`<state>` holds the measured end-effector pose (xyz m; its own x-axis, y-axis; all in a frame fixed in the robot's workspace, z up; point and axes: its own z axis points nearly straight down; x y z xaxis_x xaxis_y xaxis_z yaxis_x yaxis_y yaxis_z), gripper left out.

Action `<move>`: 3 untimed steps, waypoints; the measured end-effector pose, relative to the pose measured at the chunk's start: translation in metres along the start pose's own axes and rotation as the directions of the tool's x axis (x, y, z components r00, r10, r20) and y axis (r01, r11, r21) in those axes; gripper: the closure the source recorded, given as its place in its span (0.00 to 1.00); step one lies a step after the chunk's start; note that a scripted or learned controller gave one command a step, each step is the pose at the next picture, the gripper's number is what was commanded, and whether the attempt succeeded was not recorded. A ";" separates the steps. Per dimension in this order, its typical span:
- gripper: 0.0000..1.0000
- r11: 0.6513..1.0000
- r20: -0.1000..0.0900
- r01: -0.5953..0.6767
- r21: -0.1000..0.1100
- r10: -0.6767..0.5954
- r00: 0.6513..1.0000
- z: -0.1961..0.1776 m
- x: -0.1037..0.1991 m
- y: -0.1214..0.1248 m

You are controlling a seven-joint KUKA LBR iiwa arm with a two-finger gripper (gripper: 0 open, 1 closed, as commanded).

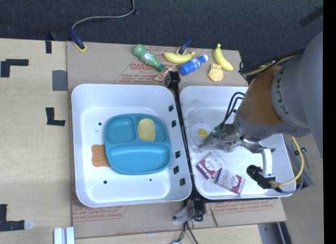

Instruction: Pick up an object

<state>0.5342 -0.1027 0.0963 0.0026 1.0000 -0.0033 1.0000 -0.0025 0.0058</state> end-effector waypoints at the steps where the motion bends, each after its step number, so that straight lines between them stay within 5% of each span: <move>1: 0.00 1.000 -0.002 0.004 0.001 -0.004 1.000 0.010 0.006 0.061; 2: 0.00 1.000 -0.002 0.004 0.005 -0.004 1.000 -0.008 0.008 0.118; 3: 0.00 1.000 -0.002 0.004 0.004 -0.004 1.000 0.011 0.001 0.096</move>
